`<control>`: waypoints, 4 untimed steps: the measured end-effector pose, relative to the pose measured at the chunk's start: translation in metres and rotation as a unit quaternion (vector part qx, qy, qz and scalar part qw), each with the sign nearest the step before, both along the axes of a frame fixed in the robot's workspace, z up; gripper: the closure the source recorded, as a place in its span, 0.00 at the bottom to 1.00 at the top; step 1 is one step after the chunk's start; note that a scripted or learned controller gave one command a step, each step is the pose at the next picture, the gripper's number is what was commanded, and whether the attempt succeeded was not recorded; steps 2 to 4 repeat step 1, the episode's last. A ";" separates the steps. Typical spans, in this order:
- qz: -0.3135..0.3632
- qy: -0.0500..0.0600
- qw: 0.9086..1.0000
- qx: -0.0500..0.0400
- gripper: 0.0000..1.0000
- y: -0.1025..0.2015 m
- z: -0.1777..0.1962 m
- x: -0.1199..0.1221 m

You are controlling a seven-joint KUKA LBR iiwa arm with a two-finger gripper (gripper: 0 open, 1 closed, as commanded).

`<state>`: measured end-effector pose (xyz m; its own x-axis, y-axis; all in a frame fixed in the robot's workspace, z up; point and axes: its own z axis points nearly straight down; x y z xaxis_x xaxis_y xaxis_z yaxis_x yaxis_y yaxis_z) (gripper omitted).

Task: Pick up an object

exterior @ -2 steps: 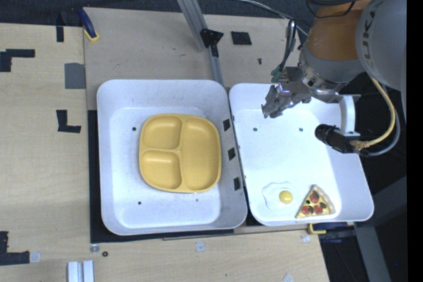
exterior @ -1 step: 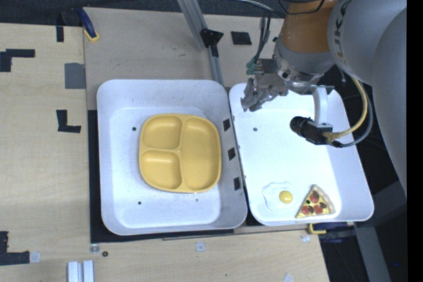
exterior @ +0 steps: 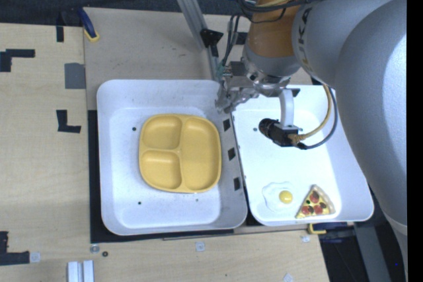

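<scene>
Single fixed camera mounted above the bench, aimed down at a slant, both white bins framed, left bin central, right bin partly covered by the arm entering close from frame right, no second view.

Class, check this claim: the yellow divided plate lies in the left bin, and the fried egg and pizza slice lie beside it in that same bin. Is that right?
Not quite. The camera view shows the yellow divided plate in the left bin, but the fried egg and pizza slice lie in the right bin.
</scene>
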<state>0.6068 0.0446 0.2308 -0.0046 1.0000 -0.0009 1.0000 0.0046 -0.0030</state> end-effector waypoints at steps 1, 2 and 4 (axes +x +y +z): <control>0.001 -0.001 1.000 0.001 1.00 0.049 0.005 0.013; 0.001 -0.001 1.000 0.001 1.00 0.049 0.005 0.013; 0.001 -0.001 1.000 0.001 1.00 0.049 0.005 0.013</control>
